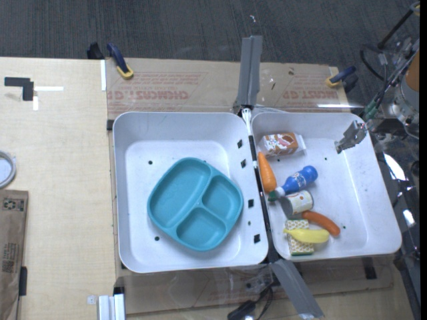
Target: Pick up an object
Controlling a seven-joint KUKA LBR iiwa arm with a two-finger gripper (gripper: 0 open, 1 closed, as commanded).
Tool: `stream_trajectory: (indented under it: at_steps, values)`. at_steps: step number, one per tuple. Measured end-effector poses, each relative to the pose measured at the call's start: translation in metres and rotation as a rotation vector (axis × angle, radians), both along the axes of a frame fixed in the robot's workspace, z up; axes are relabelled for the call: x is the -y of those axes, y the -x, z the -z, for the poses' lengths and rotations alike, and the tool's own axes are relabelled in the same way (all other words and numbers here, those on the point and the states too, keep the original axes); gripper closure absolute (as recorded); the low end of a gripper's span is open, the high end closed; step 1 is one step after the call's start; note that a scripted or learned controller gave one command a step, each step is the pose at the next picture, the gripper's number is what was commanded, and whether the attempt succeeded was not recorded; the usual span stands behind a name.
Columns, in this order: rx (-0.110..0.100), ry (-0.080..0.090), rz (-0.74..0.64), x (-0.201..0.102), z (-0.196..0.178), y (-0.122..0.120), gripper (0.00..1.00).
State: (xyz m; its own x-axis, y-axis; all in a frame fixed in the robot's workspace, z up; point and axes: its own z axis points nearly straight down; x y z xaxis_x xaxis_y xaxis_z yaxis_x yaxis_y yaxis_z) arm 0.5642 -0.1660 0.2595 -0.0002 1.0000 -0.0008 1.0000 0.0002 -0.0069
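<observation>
The right bin (373, 199) holds several small items. A wrapped bread pack (281, 144) lies at its back left. An orange carrot (267, 172) rests along the left wall, with a blue and white bottle (297, 180) beside it. Toward the front lie a small grey can (297, 203), an orange sausage (323, 223), a yellow banana (308, 235) and a green-edged sandwich piece (299, 247). My gripper (351, 137) hangs over the bin's back right part, apart from all the items, with nothing seen in it.
The left bin (130, 179) carries a blue divided plate (195, 204). A grey divider post (250, 72) stands behind the bins' shared wall. Clamps (120, 62) sit on the cardboard behind. A tape roll (5, 171) lies at the bench's far left.
</observation>
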Motion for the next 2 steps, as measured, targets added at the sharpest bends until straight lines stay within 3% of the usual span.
stream_trajectory:
  at_steps: [1, 2]
  values:
    - [0.0, -0.001, 0.017, 0.011, 0.102, -0.033, 0.0]
    - [0.002, -0.002, -0.208, -0.041, 0.172, -0.045, 0.0]
